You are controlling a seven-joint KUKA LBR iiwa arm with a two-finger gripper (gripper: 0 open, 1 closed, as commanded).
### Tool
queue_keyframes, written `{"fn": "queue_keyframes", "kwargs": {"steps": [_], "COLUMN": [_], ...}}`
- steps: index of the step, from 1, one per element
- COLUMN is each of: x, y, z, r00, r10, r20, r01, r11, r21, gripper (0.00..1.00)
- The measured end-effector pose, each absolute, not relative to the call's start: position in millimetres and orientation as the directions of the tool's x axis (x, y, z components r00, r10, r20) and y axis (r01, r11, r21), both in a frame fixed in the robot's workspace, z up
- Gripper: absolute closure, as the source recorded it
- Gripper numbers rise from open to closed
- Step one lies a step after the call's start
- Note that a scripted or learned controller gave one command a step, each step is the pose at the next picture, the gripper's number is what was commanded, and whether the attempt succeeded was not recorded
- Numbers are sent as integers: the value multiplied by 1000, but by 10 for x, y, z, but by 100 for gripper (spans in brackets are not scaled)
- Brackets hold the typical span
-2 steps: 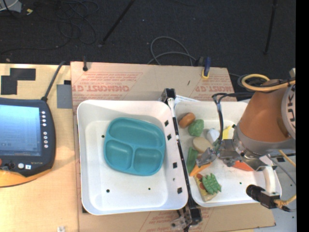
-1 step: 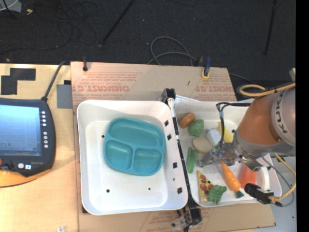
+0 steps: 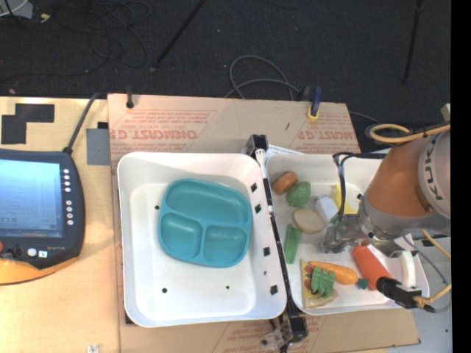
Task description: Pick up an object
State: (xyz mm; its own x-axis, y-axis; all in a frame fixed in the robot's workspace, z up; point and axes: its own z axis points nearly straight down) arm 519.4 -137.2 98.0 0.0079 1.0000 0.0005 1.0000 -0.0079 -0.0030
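- Arm (image 3: 412, 186), grey with an orange band, reaching in over the right bin (image 3: 283, 164) from the right side of the bench.
- Gripper (image 3: 337, 235) low inside the right bin, just right of the tan oval piece (image 3: 308, 220); whether its claw is released or clenched cannot be told, as the tips are too dark and small to make out.
- Toy food in the right bin: brown bun (image 3: 285, 182) near the far left corner, green lump (image 3: 299, 194) touching it on the right, tan oval piece just below that, green pod (image 3: 292, 243) along the left wall.
- Carrot (image 3: 335, 272) lying crosswise near the front wall of the right bin, with a green leafy piece (image 3: 321, 280) touching its near side.
- Red-orange cylinder (image 3: 370, 265) lying tilted under the arm, right of the carrot.
- Left bin (image 3: 140, 271), beside the right bin, holding a teal divided plate (image 3: 206, 222) of three compartments.
- Screen unit (image 3: 37, 201) well left of the right bin, on the wooden bench.
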Motion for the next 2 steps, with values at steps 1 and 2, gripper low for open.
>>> {"fn": "queue_keyframes", "kwargs": {"steps": [1,2], "x": [5726,5682], "y": [-738,-778], "z": [1934,1871], "r00": [-8,-1], "r10": [1000,1000], "r20": [1,1], "r01": [1000,1000], "r11": [8,1], "r21": [9,-3], "gripper": [100,0]}}
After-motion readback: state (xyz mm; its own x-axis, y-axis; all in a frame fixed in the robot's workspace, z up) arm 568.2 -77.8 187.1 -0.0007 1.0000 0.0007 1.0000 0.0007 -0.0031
